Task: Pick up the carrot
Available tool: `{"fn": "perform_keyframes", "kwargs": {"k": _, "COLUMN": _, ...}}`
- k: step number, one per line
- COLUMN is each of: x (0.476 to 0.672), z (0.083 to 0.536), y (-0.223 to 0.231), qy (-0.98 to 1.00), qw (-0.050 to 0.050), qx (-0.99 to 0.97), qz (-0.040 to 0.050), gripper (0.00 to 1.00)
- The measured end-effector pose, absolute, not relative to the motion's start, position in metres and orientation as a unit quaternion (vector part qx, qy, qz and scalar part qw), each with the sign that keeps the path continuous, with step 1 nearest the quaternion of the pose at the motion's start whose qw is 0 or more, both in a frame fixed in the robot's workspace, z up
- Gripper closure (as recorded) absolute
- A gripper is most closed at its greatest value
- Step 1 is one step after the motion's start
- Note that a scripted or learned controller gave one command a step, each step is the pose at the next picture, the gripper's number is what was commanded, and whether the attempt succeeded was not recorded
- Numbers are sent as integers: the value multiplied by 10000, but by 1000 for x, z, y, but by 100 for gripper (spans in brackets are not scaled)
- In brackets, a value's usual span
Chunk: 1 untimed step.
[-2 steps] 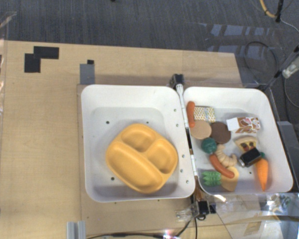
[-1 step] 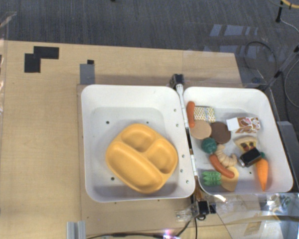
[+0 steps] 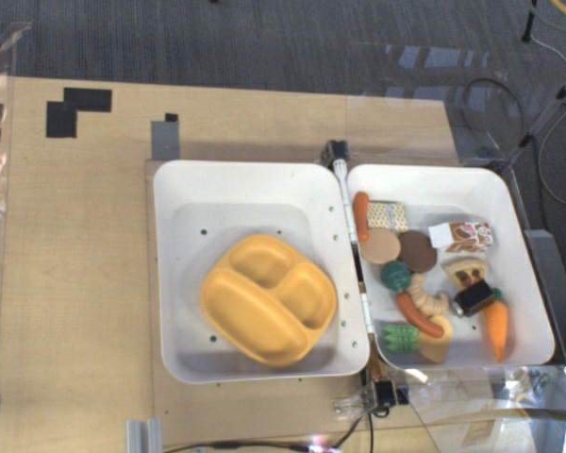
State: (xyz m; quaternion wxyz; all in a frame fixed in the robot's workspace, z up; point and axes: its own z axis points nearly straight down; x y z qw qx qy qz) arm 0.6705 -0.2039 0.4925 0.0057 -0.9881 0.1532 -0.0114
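A: Carrot [image 3: 496, 329] loc?

B: Right bin [image 3: 509, 196], near-right corner, tip toward the near rim. Touches a black block [image 3: 474, 298] at its top end.

A: Jaws?

B: Can't tell their state, no view of them.

A: Approach?

B: Judgement: come straight down, jaws across the carrot's mid-body, clear of block & bin wall. Yellow divided plate [image 3: 269, 297] in left bin is irrelevant.
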Motion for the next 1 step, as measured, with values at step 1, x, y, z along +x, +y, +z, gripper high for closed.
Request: {"fn": "perform_keyframes", "kwargs": {"k": 1, "x": 671, "z": 522, "y": -204, "qy": 993, "qw": 70, "qx": -9949, "qz": -149, "gripper": 0}}
